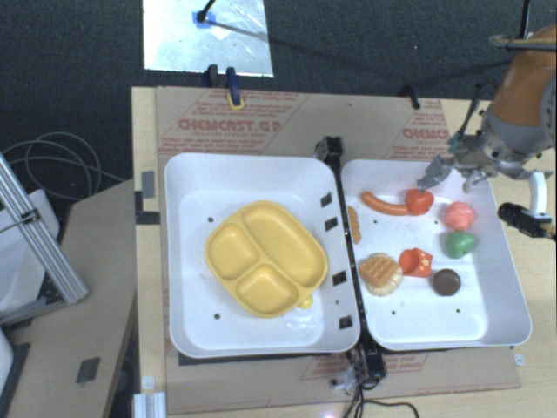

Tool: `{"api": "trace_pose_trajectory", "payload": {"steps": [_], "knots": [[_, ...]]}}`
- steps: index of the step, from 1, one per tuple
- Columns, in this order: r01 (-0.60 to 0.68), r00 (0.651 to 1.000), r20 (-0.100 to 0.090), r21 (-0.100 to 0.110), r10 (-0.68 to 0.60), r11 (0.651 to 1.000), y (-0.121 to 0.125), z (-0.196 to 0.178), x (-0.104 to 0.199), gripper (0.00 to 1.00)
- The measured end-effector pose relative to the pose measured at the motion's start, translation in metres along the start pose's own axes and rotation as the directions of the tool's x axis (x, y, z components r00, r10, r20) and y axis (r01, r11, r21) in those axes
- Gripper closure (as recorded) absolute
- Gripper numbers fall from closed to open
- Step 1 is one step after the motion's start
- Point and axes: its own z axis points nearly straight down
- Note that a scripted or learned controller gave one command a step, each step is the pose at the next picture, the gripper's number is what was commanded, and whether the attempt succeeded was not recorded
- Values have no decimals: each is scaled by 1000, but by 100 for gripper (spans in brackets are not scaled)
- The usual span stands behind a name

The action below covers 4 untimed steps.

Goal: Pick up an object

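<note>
The red tomato-like piece (419, 201) lies in the right bin (496, 320), just below the jaws and a little to their left, touching the end of the orange sausage (383, 203). The gripper (452, 174) hangs over the upper edge of this bin; its jaws are spread apart and nothing is between them. Below the jaws lie a pink ball (459, 215) and a green piece (460, 245). Further below are a red pepper piece (416, 261), a brown round piece (446, 281) and a tan waffle-like piece (380, 273). Far to the left of the jaws, the left bin (187, 233) carries a yellow divided plate (265, 257). Both bins stand on the desk (287, 116).
</note>
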Motion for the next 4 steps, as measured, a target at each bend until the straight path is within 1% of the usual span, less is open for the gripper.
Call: {"api": "trace_pose_trajectory", "payload": {"steps": [1, 2, 3, 4], "knots": [[5, 1000, 0, -4, -5, 1000, 19, 91, -13, 0], [7, 1000, 2, -12, -7, 1000, 21, 74, -13, 100], [11, 1000, 0, -13, -11, 1000, 12, 9, 51, 100], [11, 1000, -3, -5, -11, 1000, -41, -26, 113, 100]]}}
